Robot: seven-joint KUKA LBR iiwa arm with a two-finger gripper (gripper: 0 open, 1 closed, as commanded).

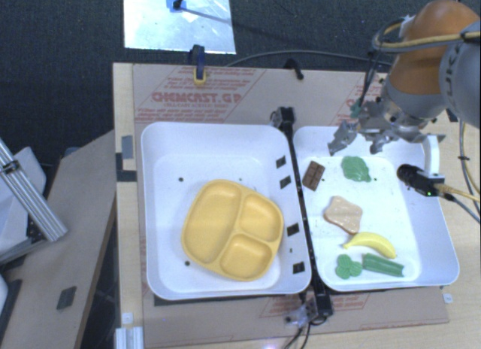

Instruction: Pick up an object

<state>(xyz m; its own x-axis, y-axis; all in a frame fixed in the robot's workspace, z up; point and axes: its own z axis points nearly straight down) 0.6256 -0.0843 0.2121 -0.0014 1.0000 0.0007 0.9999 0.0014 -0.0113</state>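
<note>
My gripper (356, 143) hangs over the far end of the right bin (440, 235), open, with nothing between its fingers (337, 142). Just in front of it lies a green leafy piece (355, 168). A brown chocolate bar (313, 175) lies to its left by the bin wall. Nearer the front are a slice of toast (343, 214), a yellow banana (370, 244), a small green broccoli (347, 266) and a green pod (384, 266).
The left bin (169, 189) holds a yellow divided plate (233, 229). A black divider (294, 197) runs between the bins. A black cable plug (418, 178) hangs over the right bin's right side. A metal sheet (179, 9) lies beyond the bench.
</note>
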